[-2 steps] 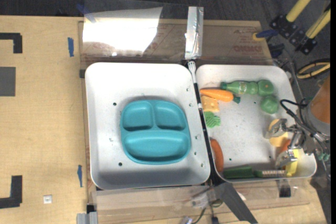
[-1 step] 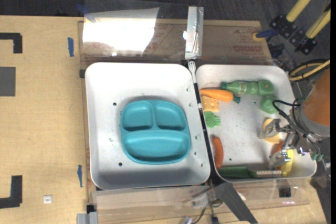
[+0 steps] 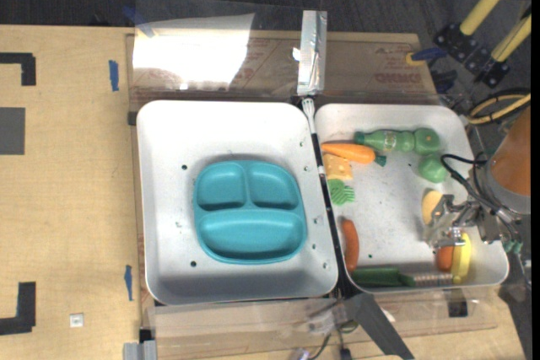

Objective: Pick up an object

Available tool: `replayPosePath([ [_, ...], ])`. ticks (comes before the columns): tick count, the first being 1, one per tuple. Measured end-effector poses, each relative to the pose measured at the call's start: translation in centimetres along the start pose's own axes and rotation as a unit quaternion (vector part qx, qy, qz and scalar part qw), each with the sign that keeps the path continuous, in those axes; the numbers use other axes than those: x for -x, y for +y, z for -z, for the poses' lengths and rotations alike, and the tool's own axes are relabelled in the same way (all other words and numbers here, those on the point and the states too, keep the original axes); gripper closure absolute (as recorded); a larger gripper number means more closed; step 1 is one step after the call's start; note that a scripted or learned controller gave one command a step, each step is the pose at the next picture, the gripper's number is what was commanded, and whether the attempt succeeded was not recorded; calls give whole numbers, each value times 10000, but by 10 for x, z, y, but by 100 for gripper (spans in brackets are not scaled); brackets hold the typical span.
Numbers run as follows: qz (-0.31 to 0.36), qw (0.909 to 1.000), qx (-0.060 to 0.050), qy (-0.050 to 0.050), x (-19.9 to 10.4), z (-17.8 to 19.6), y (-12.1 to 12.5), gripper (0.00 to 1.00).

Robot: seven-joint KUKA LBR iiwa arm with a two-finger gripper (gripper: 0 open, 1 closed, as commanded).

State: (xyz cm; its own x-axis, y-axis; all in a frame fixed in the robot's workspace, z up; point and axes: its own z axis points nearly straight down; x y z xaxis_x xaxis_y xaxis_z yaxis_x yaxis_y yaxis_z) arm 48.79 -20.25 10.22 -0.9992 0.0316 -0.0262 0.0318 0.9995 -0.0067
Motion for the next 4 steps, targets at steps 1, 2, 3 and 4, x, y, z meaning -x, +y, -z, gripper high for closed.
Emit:
replayPosePath([
  [1,966,9953,13,48,27,167,-17,100],
  [2,2121,9772,44,61,136,245,-17,100],
  [3,2293,9733,82,100,183,200,94,100],
  [4,2218,9750,72,54,180,233,206,100],
])
